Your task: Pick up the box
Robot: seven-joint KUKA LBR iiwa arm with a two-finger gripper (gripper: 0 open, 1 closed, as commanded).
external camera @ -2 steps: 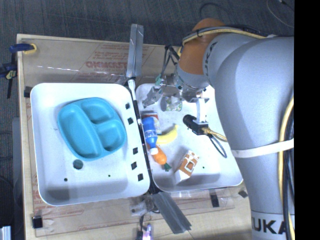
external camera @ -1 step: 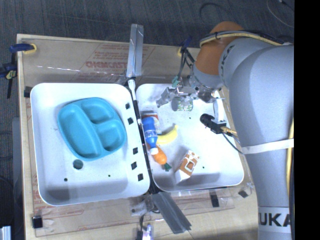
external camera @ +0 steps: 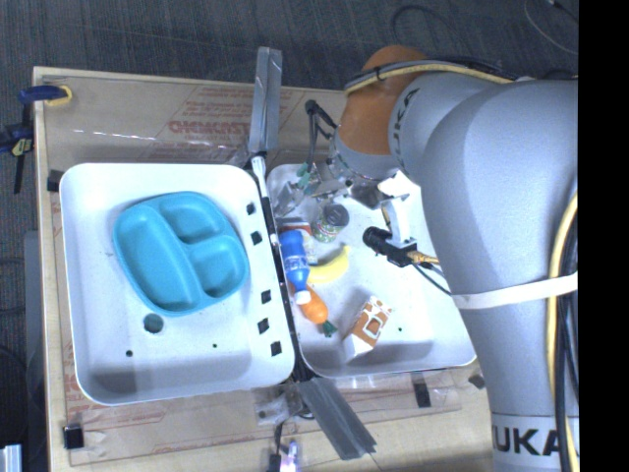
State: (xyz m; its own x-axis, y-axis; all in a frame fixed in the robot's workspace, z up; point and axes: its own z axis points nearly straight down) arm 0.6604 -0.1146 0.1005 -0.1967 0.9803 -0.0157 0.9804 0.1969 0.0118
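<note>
The box lies near the front of the right bin, well apart from the gripper, whose state I cannot tell, so a descent here may catch the bottle or banana instead.

- The box is small, brown and white with printed markings.
- It lies tilted on the floor of the right bin, toward its near edge.
</note>
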